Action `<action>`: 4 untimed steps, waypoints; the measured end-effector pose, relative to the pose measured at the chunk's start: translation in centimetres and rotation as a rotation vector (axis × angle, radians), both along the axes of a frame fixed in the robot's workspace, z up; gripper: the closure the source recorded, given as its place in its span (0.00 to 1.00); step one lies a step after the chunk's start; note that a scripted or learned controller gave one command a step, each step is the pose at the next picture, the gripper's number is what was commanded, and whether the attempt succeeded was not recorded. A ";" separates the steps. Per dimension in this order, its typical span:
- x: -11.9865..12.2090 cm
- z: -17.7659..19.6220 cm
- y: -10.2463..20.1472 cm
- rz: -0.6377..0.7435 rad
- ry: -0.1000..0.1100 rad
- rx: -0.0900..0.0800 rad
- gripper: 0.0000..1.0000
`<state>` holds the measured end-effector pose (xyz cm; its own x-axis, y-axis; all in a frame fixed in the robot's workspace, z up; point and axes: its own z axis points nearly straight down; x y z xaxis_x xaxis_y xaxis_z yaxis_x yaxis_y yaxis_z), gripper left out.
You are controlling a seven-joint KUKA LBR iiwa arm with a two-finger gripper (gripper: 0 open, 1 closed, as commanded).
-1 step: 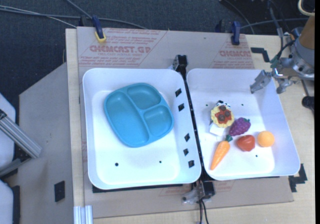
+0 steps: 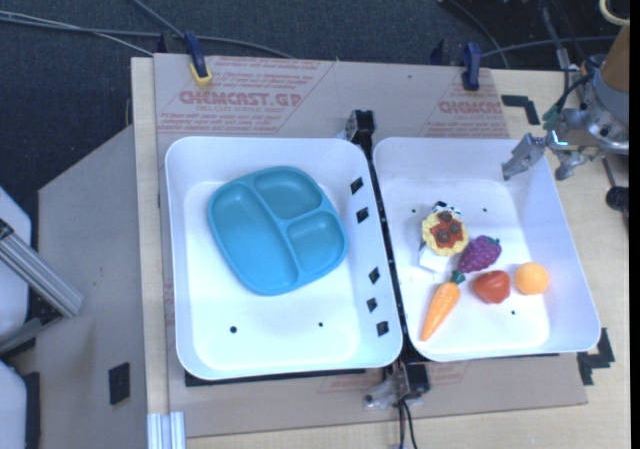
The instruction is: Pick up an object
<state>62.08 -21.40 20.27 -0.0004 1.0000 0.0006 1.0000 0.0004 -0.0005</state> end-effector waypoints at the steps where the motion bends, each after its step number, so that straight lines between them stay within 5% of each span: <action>1: 0.6 -4.5 0.5 0.002 0.005 0.001 0.00; 2: 0.1 -10.6 0.3 0.000 0.004 0.001 0.00; 3: 0.2 -11.8 0.4 0.001 0.002 0.002 0.00; 4: 0.3 -10.6 0.4 0.002 0.000 0.001 1.00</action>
<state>62.37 -21.02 9.66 -0.0025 1.0000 0.0014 1.0000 0.0025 -0.0005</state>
